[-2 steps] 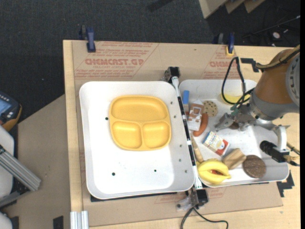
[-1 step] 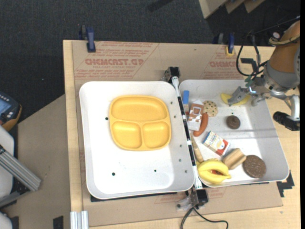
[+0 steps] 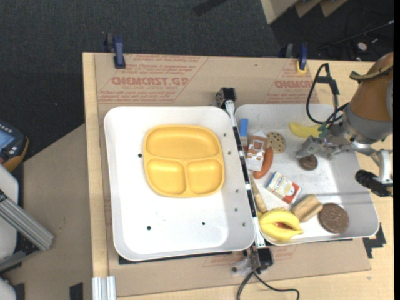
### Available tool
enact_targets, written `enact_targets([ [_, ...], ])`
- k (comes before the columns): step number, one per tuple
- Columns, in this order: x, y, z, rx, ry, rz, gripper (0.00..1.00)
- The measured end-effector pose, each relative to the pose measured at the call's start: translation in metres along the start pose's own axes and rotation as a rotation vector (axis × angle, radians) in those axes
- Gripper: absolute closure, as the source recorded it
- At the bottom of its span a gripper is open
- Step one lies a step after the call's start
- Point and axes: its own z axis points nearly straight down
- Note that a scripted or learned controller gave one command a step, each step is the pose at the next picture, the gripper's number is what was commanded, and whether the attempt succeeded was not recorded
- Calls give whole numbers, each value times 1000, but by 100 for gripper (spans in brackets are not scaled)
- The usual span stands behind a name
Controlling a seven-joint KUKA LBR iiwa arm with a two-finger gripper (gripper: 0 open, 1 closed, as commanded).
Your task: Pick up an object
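Observation:
The right bin [image 3: 350, 180] holds several toy foods. My gripper [image 3: 312, 150] is low over its far middle, right above a small brown round piece [image 3: 308, 163]. A yellow banana [image 3: 303, 130] lies just behind the gripper. To the left are a chocolate-chip cookie [image 3: 275, 142], a red sausage [image 3: 267, 162] and a small printed box [image 3: 255, 152]. Nearer the front lie a white and red carton [image 3: 282, 187], a bread roll [image 3: 306, 207], a brown patty [image 3: 334, 218] and a yellow taco-like piece [image 3: 280, 225]. Whether the brown piece is gripped is hidden.
The left bin [image 3: 125, 186] carries a yellow divided plate [image 3: 184, 160]. A blue item [image 3: 243, 127] lies by the ridge between the bins. The grey arm [image 3: 372, 105] with cables comes in over the right bin's far right corner. Blue clamps [image 3: 118, 50] hold the board's back edge.

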Motion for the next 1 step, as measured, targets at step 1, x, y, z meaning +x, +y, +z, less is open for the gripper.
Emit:
enact_targets([
  [1, 35, -43, 0, 1, -1, 1, 0],
])
